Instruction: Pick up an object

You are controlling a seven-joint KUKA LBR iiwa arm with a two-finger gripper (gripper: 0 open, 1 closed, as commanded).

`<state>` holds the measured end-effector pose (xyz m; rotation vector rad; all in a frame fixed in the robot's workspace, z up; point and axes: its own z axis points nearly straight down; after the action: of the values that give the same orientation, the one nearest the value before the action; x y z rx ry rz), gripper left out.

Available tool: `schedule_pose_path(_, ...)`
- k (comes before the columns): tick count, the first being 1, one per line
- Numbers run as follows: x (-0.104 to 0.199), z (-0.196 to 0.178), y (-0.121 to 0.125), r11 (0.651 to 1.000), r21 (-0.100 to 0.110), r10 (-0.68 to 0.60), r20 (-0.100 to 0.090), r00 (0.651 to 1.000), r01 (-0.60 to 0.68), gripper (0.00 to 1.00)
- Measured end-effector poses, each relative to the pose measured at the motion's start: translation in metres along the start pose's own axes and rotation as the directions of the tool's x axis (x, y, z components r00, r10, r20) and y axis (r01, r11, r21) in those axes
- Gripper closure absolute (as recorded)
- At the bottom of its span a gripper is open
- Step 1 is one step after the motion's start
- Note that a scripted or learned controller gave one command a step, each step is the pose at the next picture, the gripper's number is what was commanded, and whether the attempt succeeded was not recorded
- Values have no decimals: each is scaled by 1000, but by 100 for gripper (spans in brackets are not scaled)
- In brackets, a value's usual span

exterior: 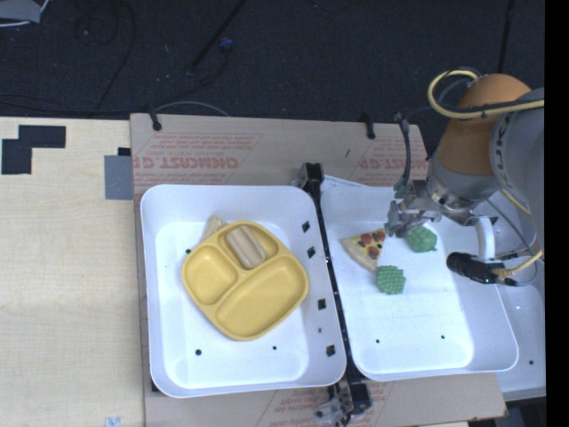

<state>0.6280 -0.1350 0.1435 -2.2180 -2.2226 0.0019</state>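
The pincer (402,219) hangs low in the right bin (444,345), just beside a light green toy (422,238) and near the pizza slice (364,249). I cannot tell its state. It looks like the reaching step; next it must close around one toy. A yellow plate (244,283) sits in the left bin (169,327).

A yellow divided plate (246,294) sits in the left bin (169,345). Brown cardboard (231,154) lies under both bins. Dark cables (107,16) trail beyond.
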Motion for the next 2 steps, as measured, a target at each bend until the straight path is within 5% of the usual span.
schedule_pose_path(1, -1, -52, 0, 1000, -2, -1, 0, 1000, 1, 100)
schedule_pose_path(2, 49, -46, 0, 1000, 2, 0, -1, 1000, 0, 100)
